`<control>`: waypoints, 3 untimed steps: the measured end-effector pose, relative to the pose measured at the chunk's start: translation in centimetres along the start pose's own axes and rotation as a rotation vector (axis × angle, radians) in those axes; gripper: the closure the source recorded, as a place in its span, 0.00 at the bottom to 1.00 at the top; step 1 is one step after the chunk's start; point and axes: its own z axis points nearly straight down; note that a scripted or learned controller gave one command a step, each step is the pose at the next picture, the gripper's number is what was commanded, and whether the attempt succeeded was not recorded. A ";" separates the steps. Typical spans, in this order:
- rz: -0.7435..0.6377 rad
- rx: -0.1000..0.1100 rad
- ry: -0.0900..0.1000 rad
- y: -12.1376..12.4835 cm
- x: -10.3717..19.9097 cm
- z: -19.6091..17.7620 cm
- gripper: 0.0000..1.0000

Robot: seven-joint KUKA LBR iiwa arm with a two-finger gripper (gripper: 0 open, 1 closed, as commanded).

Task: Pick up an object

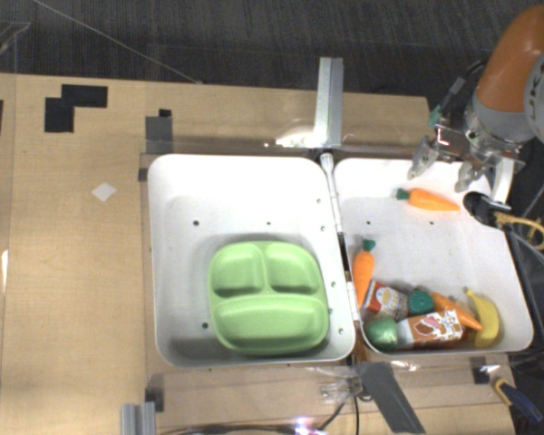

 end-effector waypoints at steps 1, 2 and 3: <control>0.053 0.003 -0.001 1.9 -1.7 7.1 0.00; -0.065 -0.013 -0.001 2.4 -1.3 8.6 0.00; -0.140 -0.003 0.000 1.1 -3.5 10.2 0.00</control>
